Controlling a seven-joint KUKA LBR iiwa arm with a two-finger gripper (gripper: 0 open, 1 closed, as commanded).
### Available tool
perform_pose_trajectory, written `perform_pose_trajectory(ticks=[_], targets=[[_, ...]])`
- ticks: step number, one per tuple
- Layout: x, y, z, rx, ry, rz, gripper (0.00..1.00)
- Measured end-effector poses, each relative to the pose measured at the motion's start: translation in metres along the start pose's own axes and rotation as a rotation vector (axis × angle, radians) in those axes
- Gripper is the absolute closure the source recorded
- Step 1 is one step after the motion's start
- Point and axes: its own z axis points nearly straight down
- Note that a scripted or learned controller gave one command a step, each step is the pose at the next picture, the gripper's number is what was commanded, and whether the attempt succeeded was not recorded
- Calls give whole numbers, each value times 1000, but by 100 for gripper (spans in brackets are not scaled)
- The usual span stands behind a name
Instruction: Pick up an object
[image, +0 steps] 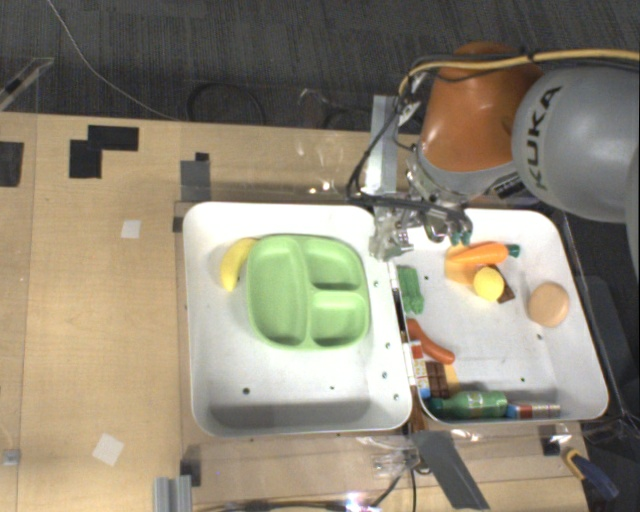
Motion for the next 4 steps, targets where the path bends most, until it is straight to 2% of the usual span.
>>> perform_pose_trajectory(ticks=[1, 2, 3, 4], targets=[[9, -98, -1, 4, -1, -283, 100], [5, -95, -14, 6, -12, -287, 100], [-13, -69, -46, 2, -2, -210, 100], [22, -3, -39, -1, 1, -203, 100]])
